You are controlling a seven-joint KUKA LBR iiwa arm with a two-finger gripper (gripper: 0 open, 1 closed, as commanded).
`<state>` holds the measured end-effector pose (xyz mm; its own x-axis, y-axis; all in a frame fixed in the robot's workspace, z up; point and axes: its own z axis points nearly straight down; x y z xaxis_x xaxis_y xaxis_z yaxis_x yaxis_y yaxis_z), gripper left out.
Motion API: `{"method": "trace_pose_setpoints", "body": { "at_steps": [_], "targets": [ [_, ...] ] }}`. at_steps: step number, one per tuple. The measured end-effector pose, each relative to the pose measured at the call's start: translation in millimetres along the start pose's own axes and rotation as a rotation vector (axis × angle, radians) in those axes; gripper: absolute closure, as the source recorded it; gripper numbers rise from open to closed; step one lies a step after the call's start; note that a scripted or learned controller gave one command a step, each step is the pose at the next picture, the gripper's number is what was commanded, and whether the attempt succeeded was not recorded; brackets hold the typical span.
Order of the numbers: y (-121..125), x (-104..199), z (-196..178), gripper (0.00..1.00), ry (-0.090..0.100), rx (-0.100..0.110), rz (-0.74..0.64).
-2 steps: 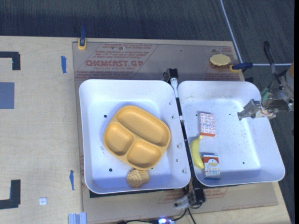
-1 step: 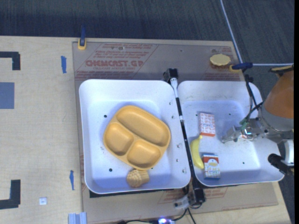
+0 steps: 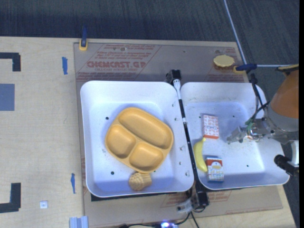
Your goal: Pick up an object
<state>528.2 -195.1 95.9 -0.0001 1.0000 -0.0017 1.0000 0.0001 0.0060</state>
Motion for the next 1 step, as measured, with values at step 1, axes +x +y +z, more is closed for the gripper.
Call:
{"method": "trace_pose_setpoints", "body": {
  "at_steps": [1],
  "targets": [
    [-1.2, 100.5, -65.9, 1.00, 0.002, 0.003, -0.002]
  ]
}}
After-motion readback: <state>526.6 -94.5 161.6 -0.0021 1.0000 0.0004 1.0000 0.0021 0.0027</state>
